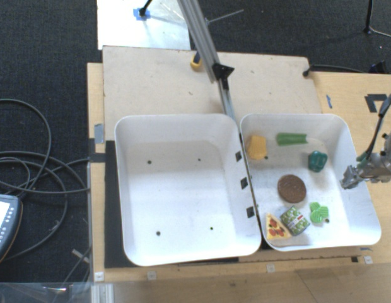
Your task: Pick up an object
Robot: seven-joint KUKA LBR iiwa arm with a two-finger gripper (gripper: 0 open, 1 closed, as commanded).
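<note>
The right bin (347,137) holds several small objects: a yellow block (256,147), a green cylinder (291,139), a teal piece (317,161), a brown disc (291,188), a light green piece (319,213), a green and white pack (296,221) and a yellow and red wedge (277,227). My gripper (350,178) is over the bin's right rim, to the right of the brown disc and below the teal piece. It touches none of the objects.
The left bin (126,169) stands beside the right one, with a shared divider (244,182) between them. A grey pole (202,33) slants down from the top towards the divider. Cables (31,163) lie on the floor at left.
</note>
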